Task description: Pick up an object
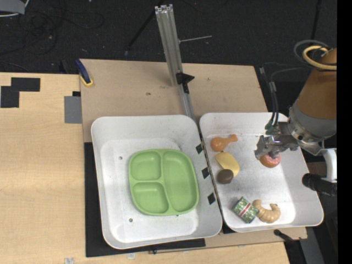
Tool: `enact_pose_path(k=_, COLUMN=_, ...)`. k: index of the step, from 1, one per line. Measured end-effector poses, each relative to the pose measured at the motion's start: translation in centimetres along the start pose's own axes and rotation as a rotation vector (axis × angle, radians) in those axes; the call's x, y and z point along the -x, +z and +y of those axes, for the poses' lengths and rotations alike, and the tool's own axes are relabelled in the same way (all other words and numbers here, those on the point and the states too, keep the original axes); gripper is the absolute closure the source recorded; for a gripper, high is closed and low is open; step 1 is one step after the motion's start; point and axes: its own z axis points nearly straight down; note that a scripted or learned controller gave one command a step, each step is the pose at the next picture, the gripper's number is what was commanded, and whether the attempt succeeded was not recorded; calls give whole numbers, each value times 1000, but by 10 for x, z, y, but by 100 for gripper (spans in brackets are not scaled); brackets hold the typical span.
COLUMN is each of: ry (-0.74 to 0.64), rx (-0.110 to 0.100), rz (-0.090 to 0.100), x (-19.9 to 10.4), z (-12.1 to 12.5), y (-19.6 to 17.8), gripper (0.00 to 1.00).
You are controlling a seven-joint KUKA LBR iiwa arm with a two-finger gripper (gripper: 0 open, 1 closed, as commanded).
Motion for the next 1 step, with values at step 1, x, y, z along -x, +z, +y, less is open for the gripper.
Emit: enact_pose_path(k=1, ry=1, rx=-2, rz=0, x=-52, z=3, y=14, gripper=100)
